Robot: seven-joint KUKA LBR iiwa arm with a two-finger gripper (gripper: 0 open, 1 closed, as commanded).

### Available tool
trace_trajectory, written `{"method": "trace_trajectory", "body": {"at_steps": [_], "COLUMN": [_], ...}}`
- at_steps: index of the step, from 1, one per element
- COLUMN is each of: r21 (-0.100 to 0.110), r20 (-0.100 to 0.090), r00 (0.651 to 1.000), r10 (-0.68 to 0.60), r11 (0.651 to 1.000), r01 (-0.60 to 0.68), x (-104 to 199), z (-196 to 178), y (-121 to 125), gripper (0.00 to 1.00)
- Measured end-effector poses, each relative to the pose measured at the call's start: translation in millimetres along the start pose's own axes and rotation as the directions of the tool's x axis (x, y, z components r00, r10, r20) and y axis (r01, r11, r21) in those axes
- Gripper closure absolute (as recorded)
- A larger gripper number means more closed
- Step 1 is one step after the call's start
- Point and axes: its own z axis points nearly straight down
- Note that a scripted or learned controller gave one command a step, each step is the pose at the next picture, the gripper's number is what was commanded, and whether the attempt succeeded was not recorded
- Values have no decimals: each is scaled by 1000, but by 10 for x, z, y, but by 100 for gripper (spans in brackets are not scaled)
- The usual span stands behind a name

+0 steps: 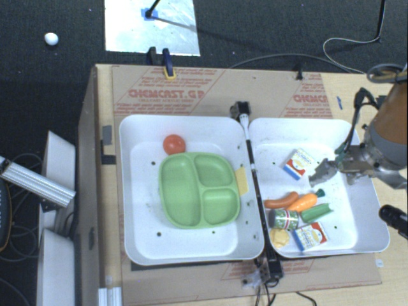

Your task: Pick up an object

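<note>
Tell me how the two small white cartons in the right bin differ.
The upper carton lies alone near the middle of the right bin, close to the gripper; the lower carton sits near the front wall, crowded by the can and other food. The upper one's long side runs up-right, the lower one's nearly level. Both are white with red-orange and blue print.

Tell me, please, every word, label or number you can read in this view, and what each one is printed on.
"CHEMCAST G.P" in red, on the brown board behind the left bin.
The same red print, partly cut off and blurred, on the board behind the right bin.
Small carton, red and white label: too small to read.
Second carton: too small to read.
Can: label unreadable.
</note>
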Motion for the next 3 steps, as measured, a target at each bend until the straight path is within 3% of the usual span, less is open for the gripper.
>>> {"method": "trace_trajectory", "body": {"at_steps": [1, 2, 3], "r21": [2, -5, -7], "r20": [0, -1, 1], "r00": [1000, 1000, 1000], "r10": [2, 0, 1], "r11": [1000, 1000, 1000], "r01": [-2, 0, 0], "x": [-178, -122, -126], "z": [1146, 1697, 1620], "y": [-55, 278, 276], "gripper": [0, 0, 100]}}
